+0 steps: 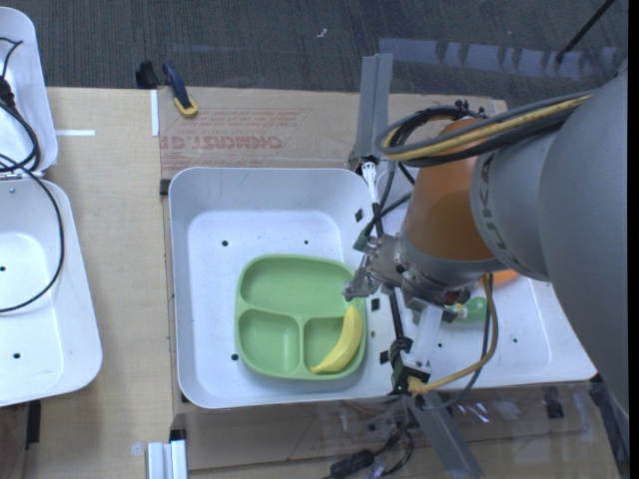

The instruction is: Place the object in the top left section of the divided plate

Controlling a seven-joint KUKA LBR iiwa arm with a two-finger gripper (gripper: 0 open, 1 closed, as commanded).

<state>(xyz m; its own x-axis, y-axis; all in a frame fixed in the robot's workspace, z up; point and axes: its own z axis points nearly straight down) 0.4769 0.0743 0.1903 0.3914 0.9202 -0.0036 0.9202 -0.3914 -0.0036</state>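
The banana lies across the bottom right section of the green divided plate, so placement seems unfinished; the top left section remains bare; the tool hovers beside it, grip state indiscernible.

A dark grey carpeted floor runs across the top, beyond the far edge of the bench. The bench is covered by a tan cardboard sheet with red mirrored print, lying up and to the left of the tool, with a small blue and yellow clamp at its far edge. A grey metal post stands just above the tool, and lighting is even, without hard shadows.
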